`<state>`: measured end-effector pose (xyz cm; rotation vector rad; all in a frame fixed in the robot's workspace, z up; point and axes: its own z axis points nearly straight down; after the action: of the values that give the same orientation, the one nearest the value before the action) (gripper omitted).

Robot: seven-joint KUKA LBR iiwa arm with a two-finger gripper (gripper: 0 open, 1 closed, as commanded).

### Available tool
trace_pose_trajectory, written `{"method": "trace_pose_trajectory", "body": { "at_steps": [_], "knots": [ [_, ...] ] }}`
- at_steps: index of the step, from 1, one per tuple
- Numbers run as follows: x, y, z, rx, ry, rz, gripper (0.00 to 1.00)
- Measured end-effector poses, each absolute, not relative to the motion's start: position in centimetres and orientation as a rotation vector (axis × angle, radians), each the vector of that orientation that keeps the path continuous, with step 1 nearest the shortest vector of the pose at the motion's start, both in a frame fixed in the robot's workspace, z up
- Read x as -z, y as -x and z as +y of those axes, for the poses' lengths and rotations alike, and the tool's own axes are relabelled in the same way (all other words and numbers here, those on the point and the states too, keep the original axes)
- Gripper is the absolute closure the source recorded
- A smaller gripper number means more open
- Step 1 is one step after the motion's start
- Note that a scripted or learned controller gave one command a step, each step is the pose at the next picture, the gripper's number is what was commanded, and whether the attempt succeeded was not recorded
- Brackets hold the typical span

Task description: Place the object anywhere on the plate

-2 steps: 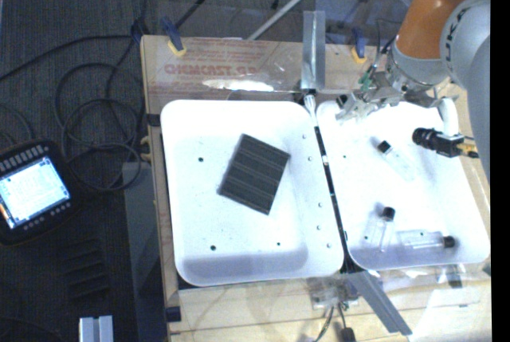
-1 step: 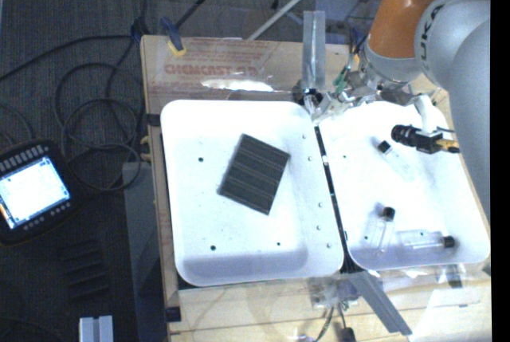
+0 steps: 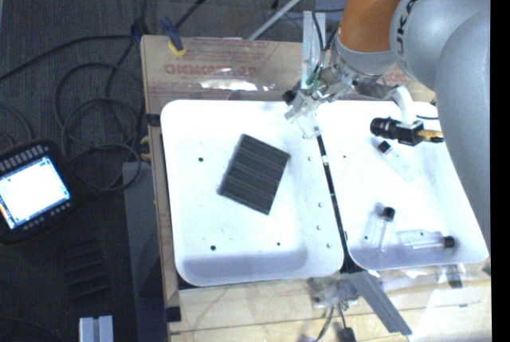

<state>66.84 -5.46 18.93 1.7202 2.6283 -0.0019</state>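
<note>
**A:** Where is the pincer [image 3: 307, 113]?

**B:** Beyond the far right corner of the ribbed dark plate [image 3: 255, 173], over the seam where the left bin [image 3: 191, 229] meets the right bin [image 3: 355, 181]. I cannot tell whether it is wide or narrow. There is a pale blur there, and I cannot make out anything carried.

**A:** Why would it hang there?

**B:** My guess is that the seam is the crossing. The plate lies flat in one bin and the vials lie in the other, so any carry has to pass that line.

**A:** And why is the plate placed like that?

**B:** It sits near the middle of its bin, clear of the walls, so it can be reached from above on every side. Its long axis runs far to near, leaning a little.

**A:** Where is the object?

**B:** It is probably one of the clear, black-capped vials, all well to the right of the plate.
- The nearest vial [image 3: 381, 227] sits level with the plate's near end. Its cap is at the far end and its long axis runs roughly far to near.
- The second vial [image 3: 422, 239] is further right of the plate and lies crosswise, with its cap pointing away from the plate.
- The third vial [image 3: 398, 163] is level with the plate's middle and lies on a slant, with its cap towards the plate.

**A:** Is any vial on the plate?

**B:** No, that step is not yet done.
</note>
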Motion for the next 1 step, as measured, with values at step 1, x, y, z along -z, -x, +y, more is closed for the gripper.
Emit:
{"method": "trace_pose_trajectory", "body": {
  "at_steps": [1],
  "knots": [
    [-18.31,-66.82,-0.19,0.002,-1.617,2.694,1.0]
  ]
}}
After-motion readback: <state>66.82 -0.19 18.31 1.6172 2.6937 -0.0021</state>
